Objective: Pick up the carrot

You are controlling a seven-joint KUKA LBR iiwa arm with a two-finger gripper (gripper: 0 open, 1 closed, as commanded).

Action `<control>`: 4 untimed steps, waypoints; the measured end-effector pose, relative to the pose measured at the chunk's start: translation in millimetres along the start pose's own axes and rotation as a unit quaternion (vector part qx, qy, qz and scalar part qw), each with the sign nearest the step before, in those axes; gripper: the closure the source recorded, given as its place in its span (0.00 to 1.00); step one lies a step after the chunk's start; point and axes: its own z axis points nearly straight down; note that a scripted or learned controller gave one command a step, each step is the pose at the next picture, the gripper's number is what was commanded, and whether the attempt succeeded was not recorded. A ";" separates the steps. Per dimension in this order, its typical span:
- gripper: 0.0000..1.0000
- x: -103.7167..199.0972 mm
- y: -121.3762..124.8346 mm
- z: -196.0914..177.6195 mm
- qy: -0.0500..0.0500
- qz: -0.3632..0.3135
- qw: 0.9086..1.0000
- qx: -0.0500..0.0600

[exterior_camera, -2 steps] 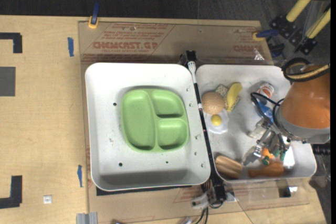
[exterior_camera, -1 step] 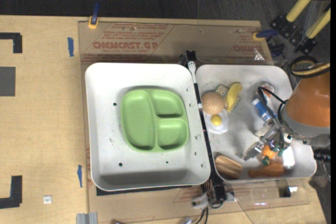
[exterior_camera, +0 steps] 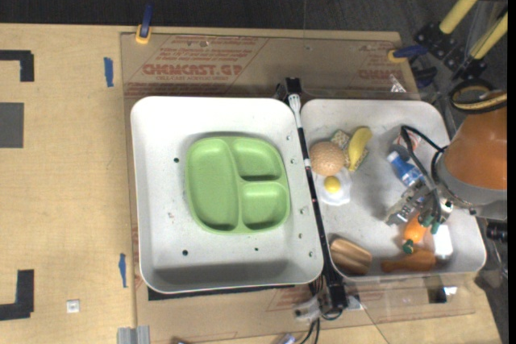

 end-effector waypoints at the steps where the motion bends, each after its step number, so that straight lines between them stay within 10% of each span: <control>1: 1.00 -16.3 156.7 -85.5 0.013 -0.053 0.999 0.002; 2: 0.00 -18.0 149.5 -80.5 0.017 -0.048 0.999 0.007; 3: 0.00 6.6 48.9 -53.0 0.018 -0.012 1.000 0.011; 4: 0.00 4.0 -1.2 7.9 0.015 -0.080 0.997 0.006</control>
